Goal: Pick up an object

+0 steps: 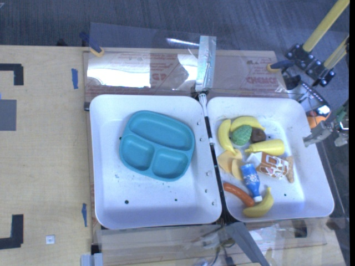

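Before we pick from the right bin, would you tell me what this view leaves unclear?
- Gripper: at the camera view's right edge, cut off and blurred.
- Snack packet: print too small to read.
- Brown item: mostly hidden behind the green ball.
- Blue bottle: label illegible.

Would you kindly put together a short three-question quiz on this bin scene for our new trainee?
1. True or false: the blue divided tray lies in the left bin.
2. Which item sits nearest the front edge of the right bin? A) green round object B) banana C) yellow bottle
3. Fill in: the small blue-and-white bottle lies just left of the orange-and-white ____.

Key
1. True.
2. B, the banana curled at the front.
3. Packet.
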`<state>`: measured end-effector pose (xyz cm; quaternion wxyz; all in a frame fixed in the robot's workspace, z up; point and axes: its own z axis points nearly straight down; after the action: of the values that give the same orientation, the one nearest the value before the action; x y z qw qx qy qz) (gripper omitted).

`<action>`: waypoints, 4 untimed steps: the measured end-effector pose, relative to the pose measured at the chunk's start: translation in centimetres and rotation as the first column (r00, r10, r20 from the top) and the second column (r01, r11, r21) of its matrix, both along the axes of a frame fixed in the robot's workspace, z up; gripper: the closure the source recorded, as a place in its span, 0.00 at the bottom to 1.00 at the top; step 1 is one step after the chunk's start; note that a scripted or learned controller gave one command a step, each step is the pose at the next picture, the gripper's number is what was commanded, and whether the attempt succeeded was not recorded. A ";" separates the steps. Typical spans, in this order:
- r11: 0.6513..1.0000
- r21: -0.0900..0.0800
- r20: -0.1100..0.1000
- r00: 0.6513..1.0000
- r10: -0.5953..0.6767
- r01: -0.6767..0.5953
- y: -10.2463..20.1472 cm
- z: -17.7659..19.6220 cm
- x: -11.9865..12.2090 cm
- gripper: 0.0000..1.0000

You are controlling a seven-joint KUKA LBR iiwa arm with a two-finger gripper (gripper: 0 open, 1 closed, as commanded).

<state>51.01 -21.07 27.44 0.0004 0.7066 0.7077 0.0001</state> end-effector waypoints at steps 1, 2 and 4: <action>0.996 0.005 -0.011 0.996 0.087 -0.087 6.1 -11.9 3.0 0.00; 0.999 -0.003 0.008 0.999 0.049 -0.048 7.0 -17.7 2.5 0.00; 1.000 -0.001 0.012 1.000 0.016 -0.016 9.8 -4.0 2.4 1.00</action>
<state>53.44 -11.26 23.45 0.0048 0.7007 0.7134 0.0041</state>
